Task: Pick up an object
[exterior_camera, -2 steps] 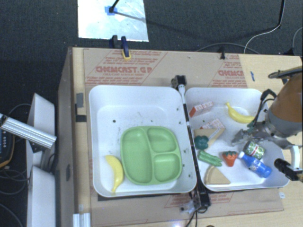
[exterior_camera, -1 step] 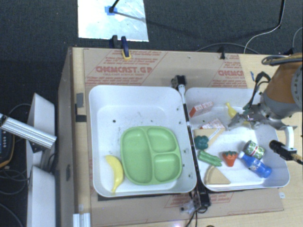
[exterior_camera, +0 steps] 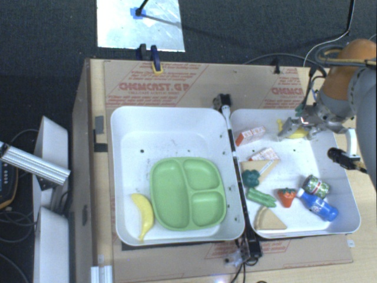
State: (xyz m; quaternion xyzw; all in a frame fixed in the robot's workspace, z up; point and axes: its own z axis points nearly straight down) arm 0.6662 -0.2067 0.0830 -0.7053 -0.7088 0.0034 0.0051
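Nearest the camera, the left bin (exterior_camera: pixel 118 175) holds a green divided plate (exterior_camera: pixel 188 193) and a yellow banana (exterior_camera: pixel 143 215), while the right bin (exterior_camera: pixel 347 217) holds a blue bottle (exterior_camera: pixel 318 206), a small can (exterior_camera: pixel 316 186), a green pickle-like toy (exterior_camera: pixel 260 197), a red piece (exterior_camera: pixel 287 197) and snack packets (exterior_camera: pixel 250 135). At the right bin's far edge, about one o'clock, the end effector (exterior_camera: pixel 293 127) hangs low over a small yellow object (exterior_camera: pixel 298 134) lying just beneath its tip and stretched roughly left to right; its opening cannot be made out, nor any hold. The grey arm (exterior_camera: pixel 344 96) reaches in from three o'clock, wrist bent downward.
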